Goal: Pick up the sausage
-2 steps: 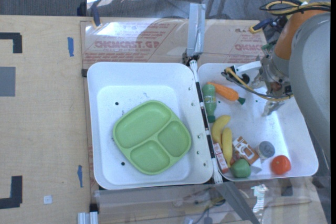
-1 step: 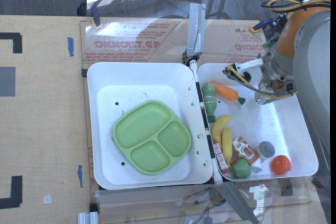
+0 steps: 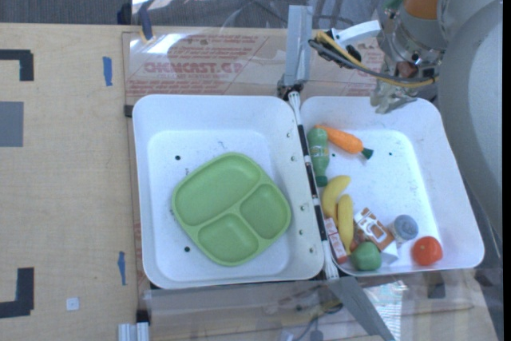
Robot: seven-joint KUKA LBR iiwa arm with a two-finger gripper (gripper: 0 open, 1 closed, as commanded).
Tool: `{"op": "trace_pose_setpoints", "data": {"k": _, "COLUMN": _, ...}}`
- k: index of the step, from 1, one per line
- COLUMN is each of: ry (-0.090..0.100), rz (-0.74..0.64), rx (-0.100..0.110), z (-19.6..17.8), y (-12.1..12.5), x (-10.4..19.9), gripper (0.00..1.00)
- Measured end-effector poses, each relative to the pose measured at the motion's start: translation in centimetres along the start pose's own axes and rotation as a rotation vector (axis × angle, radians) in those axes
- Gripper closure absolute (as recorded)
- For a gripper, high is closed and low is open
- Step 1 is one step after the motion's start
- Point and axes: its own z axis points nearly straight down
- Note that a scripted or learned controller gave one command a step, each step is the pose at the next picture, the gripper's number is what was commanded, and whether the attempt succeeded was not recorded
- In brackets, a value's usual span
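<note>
Two shallow white bins sit side by side on a wooden tabletop (image 3: 56, 172). The left bin (image 3: 152, 132) holds a green divided plate (image 3: 231, 208) with three compartments, lying near the bin's centre. The right bin (image 3: 423, 148) holds the loose items. At its 10 o'clock corner a green bottle (image 3: 319, 152) lies along the left wall, with an orange carrot (image 3: 345, 140) just beside it toward 3 o'clock. Two yellow bananas (image 3: 339, 208) lie near the middle of the left wall. Toward 6 o'clock a small red-and-white packet (image 3: 372, 228) rests near a green apple (image 3: 366, 256); a grey round object (image 3: 406, 227) and a red tomato (image 3: 428, 251) sit toward 5 o'clock. A narrow reddish piece, possibly the sausage (image 3: 336, 242), lies along the left wall at 7 o'clock, touching the lower banana; its identity cannot be confirmed. The grey arm (image 3: 479, 28) with its orange band enters from 2 o'clock. Its hand (image 3: 389, 98) hangs above the right bin's far rim at 12 o'clock, well apart from every item; whether its fingers are apart or together cannot be told.
</note>
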Motion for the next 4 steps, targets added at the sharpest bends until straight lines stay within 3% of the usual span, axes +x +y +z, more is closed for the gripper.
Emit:
{"op": "trace_pose_setpoints", "data": {"k": 1, "ry": -0.004, "rz": -0.051, "rx": -0.001, "z": -8.3, "y": 9.1, "x": -4.6, "gripper": 1.0}}
{"op": "trace_pose_setpoints", "data": {"k": 2, "ry": -0.005, "rz": -0.055, "rx": -0.001, "z": -9.2, "y": 9.0, "x": -4.5, "gripper": 1.0}}
{"op": "trace_pose_setpoints", "data": {"k": 3, "ry": -0.004, "rz": 0.0, "rx": -0.001, "z": -13.8, "y": 15.4, "x": -4.8, "gripper": 1.0}}
{"op": "trace_pose_setpoints", "data": {"k": 4, "ry": -0.002, "rz": -0.279, "rx": -0.003, "z": -16.9, "y": 13.5, "x": -3.6, "gripper": 1.0}}
